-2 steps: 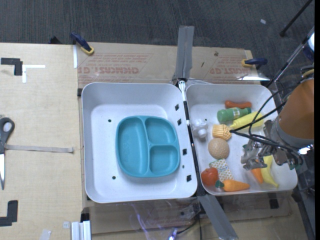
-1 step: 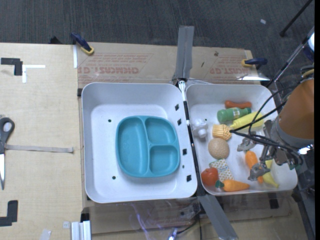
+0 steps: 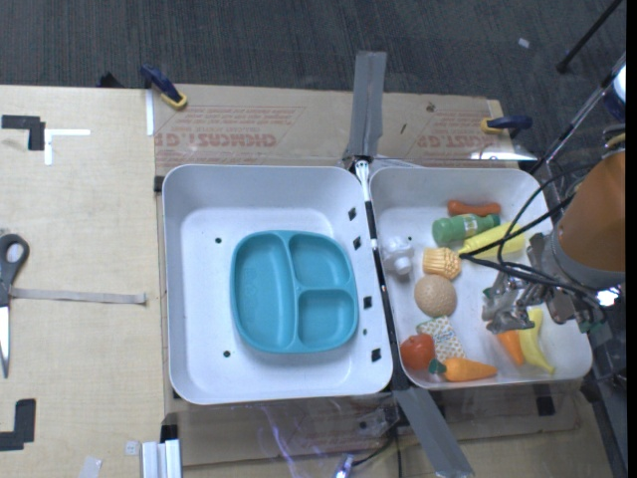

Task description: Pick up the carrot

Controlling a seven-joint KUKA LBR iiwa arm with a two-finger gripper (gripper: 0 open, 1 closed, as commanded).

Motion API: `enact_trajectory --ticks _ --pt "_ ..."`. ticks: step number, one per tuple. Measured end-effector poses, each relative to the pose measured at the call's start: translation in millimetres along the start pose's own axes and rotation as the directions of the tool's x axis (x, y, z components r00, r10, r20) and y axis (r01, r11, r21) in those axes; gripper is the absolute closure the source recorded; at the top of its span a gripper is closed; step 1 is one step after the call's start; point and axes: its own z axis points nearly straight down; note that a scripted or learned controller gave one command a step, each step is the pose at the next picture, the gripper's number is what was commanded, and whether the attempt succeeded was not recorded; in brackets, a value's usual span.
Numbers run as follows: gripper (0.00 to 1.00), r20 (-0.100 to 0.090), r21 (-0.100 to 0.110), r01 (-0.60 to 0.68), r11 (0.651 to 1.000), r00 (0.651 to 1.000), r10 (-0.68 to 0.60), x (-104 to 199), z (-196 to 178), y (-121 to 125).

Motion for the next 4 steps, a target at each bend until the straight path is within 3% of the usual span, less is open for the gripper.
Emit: enact_trajectory --ticks 1,2,3,4 --pt "0.0 0.0 0.0 0.0 1.0 1.0 0.0 0 0 0" --pt "0.0 -0.025 -0.011 -0.086 0.996 0.996 0.086 5 33 1" --pt "1.0 -0.019 -0.009 -0.083 0.996 0.996 0.083 2 23 1" --pt "0.0 -0.019 -0.009 -0.083 0.996 0.996 0.083 2 23 1"
